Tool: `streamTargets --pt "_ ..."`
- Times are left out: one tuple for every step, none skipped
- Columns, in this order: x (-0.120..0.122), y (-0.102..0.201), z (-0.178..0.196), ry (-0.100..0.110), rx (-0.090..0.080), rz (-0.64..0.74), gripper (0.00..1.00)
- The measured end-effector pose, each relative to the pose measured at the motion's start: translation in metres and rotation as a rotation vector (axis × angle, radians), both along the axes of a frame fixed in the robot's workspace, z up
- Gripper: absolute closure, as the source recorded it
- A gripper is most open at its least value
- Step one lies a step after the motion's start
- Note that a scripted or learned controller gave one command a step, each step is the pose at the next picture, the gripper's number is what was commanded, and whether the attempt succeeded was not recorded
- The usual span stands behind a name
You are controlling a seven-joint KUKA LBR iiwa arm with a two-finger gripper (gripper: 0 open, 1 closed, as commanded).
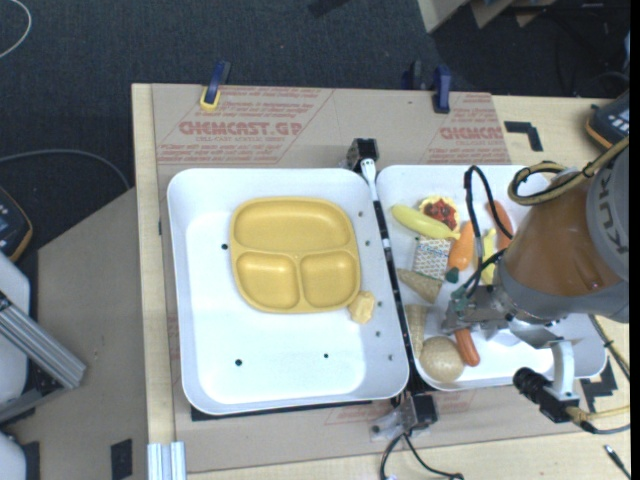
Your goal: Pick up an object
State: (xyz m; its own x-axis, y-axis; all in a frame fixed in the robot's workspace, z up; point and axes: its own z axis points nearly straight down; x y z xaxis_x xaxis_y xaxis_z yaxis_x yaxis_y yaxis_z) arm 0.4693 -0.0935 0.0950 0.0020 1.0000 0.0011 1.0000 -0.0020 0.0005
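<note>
My gripper (466,315) hangs low in the right bin (392,183), near its front. Just below it lies a small orange-red sausage (468,348), beside a round tan potato-like piece (440,359). An orange carrot (460,247) lies just behind the gripper, next to a checkered white packet (431,258). Further back are a yellow banana (419,220) and a red pizza-like slice (439,209). The arm's orange band (560,253) hides the bin's right half.
The left bin (200,298) holds a yellow divided plate (295,251) and a small pale yellow piece (362,309) by its right wall. Black clips (362,153) sit where the bins meet. A black cable (475,193) loops over the right bin.
</note>
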Motion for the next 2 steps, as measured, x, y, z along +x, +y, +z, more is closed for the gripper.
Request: streamTargets --pt "0.010 -0.003 0.047 -0.005 -0.003 0.003 1.00" --pt "0.011 0.000 0.111 -0.007 -0.003 0.003 1.00"
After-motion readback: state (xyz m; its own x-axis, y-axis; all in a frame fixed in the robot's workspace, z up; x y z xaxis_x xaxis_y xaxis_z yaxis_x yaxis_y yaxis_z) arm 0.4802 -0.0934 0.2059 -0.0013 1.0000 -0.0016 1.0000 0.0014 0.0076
